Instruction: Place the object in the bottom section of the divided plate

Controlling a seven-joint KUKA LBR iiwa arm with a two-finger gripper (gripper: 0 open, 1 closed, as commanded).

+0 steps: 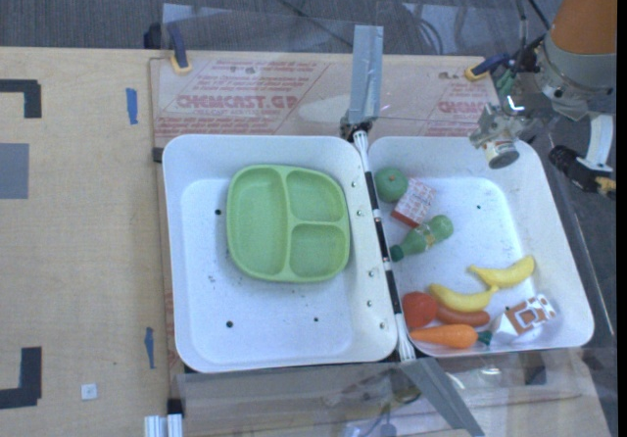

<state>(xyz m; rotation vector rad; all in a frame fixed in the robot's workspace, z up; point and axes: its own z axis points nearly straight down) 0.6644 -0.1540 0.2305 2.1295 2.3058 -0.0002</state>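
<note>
Upper right of the frame: grey arm [586, 24] with its orange band, reaching in over the far right corner of the right bin [563, 259]. Gripper [498, 141] hanging at that bin's upper rim, small and blurred; cannot tell how it stands, and nothing seen held in it.

Left bin [196, 327], centre-left of the frame: green divided plate [289, 222] lying flat, one long section on its left, two smaller ones on its right, all three bare.

Right bin, toys lying loose on the floor: green apple [391, 183] at upper left by the divider wall, red-and-white carton [415, 202] just beside it, green bottle [423, 236] below that, tilted. Lower down, yellow banana [504, 273], a second yellow piece [458, 298], a red piece [419, 310] touching a sausage-like one [462, 315], orange carrot [447, 336] along the near rim, white-and-orange box [529, 315] at lower right. All well apart from the gripper.
</note>
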